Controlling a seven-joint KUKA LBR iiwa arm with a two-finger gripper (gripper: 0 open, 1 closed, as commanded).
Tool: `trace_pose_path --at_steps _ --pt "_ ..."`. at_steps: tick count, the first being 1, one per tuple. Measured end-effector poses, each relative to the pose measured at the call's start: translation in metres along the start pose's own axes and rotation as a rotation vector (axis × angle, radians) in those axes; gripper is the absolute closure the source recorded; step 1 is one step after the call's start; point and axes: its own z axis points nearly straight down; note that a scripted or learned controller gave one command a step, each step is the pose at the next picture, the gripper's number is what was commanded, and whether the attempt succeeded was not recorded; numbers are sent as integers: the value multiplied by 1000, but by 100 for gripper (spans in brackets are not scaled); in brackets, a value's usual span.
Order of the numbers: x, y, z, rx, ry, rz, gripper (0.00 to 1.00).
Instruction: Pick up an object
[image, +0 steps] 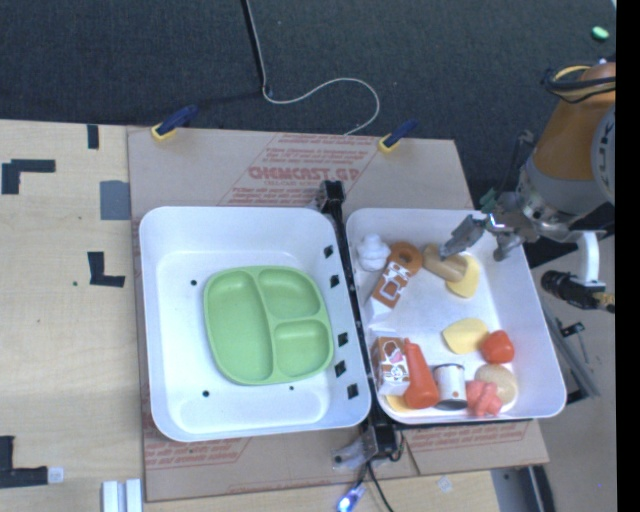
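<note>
Fingers spread above right bin

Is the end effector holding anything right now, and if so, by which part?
Cannot be told. The end effector sits over the right bin, just above a yellow toy piece, but no object is visibly gripped.

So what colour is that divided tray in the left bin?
Light green, seen plainly in the camera view: the divided tray lies in the left white bin.

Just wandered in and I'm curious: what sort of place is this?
Probably a robotics lab test bench. A robot arm reaches over two white bins clamped onto cardboard; one holds a green divided plate, the other toy food such as a tomato.
</note>
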Motion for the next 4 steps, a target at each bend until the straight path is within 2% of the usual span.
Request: trace_pose_path --at_steps 1,2,3,4 --pt "38 -14 -127 -15 -2 -4 0" --pt "100 -58 -190 -8 2 -7 0" --pt "163 -94 -311 -16 2 -8 0" --pt "224 -133 -341 -5 2 -8 0"
